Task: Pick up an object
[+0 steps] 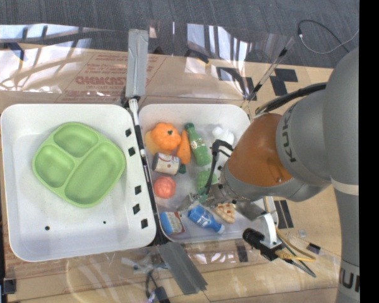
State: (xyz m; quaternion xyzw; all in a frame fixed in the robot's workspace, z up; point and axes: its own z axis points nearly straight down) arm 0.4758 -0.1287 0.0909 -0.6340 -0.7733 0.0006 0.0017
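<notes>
Camera view looks down on two white bins, and the task names no particular item, so anything in the right bin [153, 115] could be the target. The gripper [210, 197] sits low in that bin, toward its five o'clock corner, beneath the arm's orange band [256, 160]. Whether its pincer is apart or together I cannot tell, since the wrist hides it from above. Nothing is visibly clamped or lifted, so I judge the pick is not yet made.

Closest to the gripper is a blue bottle [205, 218] lying at its six o'clock, touching or just beside a tan pastry-like piece [226, 212] at four o'clock. A small blue and white can [172, 223] lies at seven o'clock, against the bin's lower wall. At nine o'clock sits a red ball [165, 186]. Further up, at eleven o'clock, are a small white jar [167, 163] and an orange pumpkin [166, 137]; a green bottle [198, 146] runs down from twelve o'clock toward the gripper.

The left bin [25, 232], well apart at nine o'clock, bears a green divided plate [79, 164].

What is left, as I read it: closing on an item and raising it clear.
</notes>
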